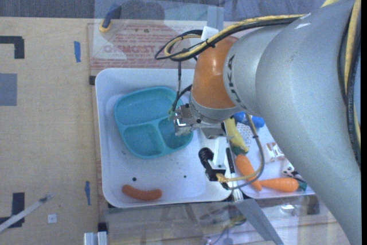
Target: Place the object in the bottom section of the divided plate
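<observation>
A smooth teal divided plate (146, 121) is seen in the glossy white left bin (109, 140), its right edge covered by the gripper (182, 123), while a sausage-shaped orange object (141, 193) lies near the bin's front.

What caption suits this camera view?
Grey KUKA arm reaches over a teal plastic divided plate; an orange sausage-shaped toy lies nearby.

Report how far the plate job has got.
Done: nothing shows in the plate's sections yet. In hand: the arm hangs over the plate's right edge, its gripper hidden beneath. Left: an object must land in the bottom section; a sausage lies in the left bin, carrots in the right.
</observation>
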`<move>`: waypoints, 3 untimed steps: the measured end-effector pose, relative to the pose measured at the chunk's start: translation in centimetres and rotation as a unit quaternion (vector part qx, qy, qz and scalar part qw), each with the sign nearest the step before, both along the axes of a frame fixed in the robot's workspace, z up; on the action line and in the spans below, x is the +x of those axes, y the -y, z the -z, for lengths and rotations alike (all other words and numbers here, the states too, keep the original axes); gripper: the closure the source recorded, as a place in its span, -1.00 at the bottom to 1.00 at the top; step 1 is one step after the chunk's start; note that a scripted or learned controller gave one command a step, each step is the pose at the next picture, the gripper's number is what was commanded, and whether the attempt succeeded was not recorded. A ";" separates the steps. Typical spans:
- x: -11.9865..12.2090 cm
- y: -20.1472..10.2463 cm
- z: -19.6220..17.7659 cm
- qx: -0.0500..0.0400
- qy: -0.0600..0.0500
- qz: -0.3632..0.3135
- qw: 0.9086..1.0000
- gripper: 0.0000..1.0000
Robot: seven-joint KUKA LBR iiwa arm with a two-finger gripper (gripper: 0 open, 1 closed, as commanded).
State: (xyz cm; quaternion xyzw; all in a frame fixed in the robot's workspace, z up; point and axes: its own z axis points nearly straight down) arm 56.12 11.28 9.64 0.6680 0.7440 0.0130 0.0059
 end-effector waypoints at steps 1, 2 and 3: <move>4.1 4.9 -8.8 -0.007 -0.013 -0.043 0.999 1.00; -2.3 9.5 -8.7 -0.007 -0.014 -0.121 0.992 1.00; -4.8 14.3 -8.7 -0.007 -0.013 -0.196 0.981 1.00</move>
